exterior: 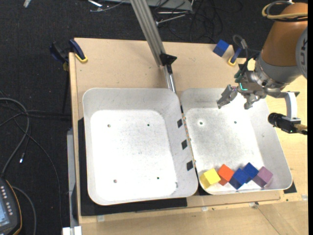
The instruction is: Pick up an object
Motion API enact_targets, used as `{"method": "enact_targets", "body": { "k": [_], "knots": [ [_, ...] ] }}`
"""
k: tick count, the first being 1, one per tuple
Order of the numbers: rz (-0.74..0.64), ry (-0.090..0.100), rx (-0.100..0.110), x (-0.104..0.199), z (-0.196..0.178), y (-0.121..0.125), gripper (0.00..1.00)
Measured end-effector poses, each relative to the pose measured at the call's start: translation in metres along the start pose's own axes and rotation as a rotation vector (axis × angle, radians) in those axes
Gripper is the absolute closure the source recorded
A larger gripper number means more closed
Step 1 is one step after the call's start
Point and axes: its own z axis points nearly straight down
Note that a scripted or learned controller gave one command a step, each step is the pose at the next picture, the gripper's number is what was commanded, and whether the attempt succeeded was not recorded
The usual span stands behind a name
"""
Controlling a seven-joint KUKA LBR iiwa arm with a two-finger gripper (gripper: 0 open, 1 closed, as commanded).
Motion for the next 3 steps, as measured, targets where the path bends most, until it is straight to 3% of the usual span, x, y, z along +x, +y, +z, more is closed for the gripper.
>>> {"method": "enact_targets", "body": {
  "k": [1,2,3],
  "knots": [
    [-0.001,0.001,0.006,0.014,0.094,0.007,0.00],
    [-0.005,0.003,0.000,0.069,0.042,-0.052,0.00],
    [-0.009,0.003,-0.002,0.151,0.045,-0.033,0.00]
  ]
}}
